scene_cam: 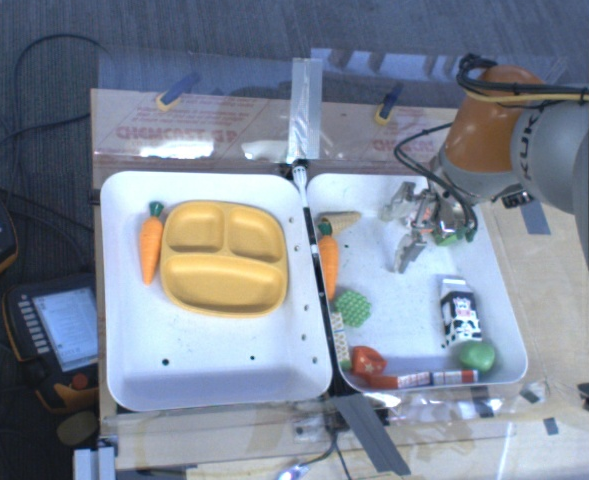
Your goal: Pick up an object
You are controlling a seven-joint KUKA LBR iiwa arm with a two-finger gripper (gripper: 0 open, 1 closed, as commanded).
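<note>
Camera view: pincer (pixel 406 232) hung with fingers spread, gripping nothing, over the right bin (pixel 504 298), apart from the milk carton (pixel 459 313) and green ball (pixel 475 356).

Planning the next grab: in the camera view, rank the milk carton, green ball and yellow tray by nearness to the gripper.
From the gripper:
1. Milk carton, right bin, just below it.
2. Green ball, right bin's lower corner.
3. Yellow tray, left bin.
</note>
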